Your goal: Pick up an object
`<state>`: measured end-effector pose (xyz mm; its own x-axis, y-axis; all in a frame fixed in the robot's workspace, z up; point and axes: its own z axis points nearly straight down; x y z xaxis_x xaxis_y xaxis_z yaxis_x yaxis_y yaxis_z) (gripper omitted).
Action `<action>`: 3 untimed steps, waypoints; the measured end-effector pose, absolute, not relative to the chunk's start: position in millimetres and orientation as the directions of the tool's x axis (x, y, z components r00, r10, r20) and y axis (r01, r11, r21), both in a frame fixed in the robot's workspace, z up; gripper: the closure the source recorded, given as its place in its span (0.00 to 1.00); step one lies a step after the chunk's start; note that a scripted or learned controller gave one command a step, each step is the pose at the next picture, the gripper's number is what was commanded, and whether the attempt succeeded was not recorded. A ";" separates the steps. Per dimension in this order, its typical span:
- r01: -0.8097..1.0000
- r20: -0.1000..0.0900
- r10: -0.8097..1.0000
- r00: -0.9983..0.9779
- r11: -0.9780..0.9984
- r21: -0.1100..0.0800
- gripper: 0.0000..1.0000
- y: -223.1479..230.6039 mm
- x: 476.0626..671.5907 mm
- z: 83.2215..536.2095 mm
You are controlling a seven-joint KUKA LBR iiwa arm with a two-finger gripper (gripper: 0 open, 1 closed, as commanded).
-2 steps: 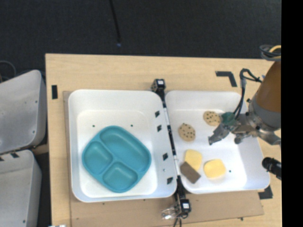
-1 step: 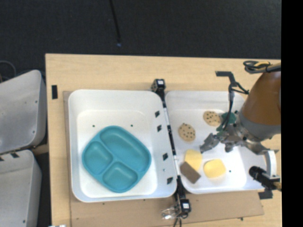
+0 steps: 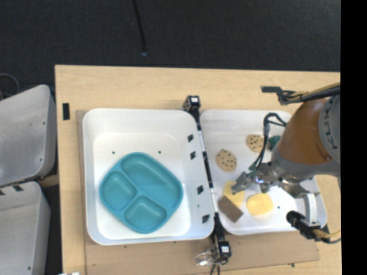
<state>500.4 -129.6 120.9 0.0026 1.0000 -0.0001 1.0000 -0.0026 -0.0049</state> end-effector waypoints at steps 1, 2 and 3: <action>1.000 0.000 1.000 0.004 -0.004 0.003 0.00 -130.8 501.9 102.3; 1.000 0.001 1.000 0.010 -0.010 0.013 1.00 -130.5 505.3 116.1; 1.000 -0.002 1.000 -0.001 0.001 0.006 1.00 -131.3 497.3 172.7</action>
<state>497.3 -131.3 172.7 -0.0006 1.0000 -0.0017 1.0000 0.0006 0.0061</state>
